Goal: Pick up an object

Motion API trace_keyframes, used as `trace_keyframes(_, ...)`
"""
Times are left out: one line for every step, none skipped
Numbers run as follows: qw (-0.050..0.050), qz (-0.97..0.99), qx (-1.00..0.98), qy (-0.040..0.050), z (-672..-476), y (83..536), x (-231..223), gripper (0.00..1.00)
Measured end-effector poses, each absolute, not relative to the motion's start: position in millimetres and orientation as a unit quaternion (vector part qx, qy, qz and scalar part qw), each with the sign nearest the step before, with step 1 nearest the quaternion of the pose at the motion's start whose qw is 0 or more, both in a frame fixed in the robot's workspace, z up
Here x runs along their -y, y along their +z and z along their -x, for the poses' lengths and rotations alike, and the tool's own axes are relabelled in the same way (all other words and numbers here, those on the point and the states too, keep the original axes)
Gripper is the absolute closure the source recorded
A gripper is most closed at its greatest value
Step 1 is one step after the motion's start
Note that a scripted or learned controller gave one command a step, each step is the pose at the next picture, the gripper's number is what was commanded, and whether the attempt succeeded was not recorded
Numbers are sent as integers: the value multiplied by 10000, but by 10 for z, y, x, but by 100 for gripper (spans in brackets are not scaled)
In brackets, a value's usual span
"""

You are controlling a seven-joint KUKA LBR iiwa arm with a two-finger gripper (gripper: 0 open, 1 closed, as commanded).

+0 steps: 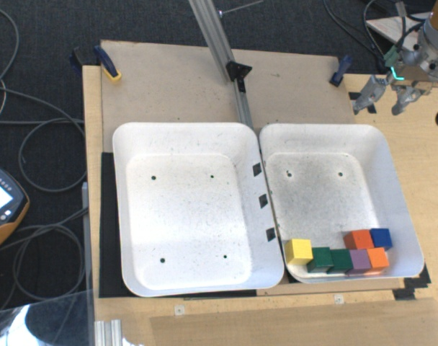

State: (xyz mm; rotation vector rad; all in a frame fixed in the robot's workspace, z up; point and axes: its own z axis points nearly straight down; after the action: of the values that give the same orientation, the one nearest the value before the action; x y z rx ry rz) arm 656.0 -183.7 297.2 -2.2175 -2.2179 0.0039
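Note:
Several small blocks lie along the near edge of the right bin (pixel 392 171): a yellow block (pixel 300 250), two green blocks (pixel 331 259), a purple block (pixel 359 260), an orange block (pixel 377 258), a red-orange block (pixel 361 238) and a blue block (pixel 381 237). My gripper (pixel 383 101) hangs at the upper right, beyond the far right corner of that bin and well away from the blocks. Its two fingers are spread apart and nothing is between them.
The left bin (pixel 125 193) sits beside the right one. A grey metal pole (pixel 213 31) slants across the back of the bench. Blue clamps (pixel 107 62) (pixel 341 70) grip the bench's far edge. Cables lie on the dark floor to the left.

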Motion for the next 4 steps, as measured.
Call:
trace_keyframes(3, 7064, 7078, 6, -6566, 3005, 1835, 0)
trace_keyframes(30, 7072, 7070, 21, -6570, 2382, 1875, 0)
trace_keyframes(31, 7070, 7072, 18, -6481, 1834, 1806, 0)
trace_keyframes(32, 7064, 7078, 19, -6534, 1217, 1785, 0)
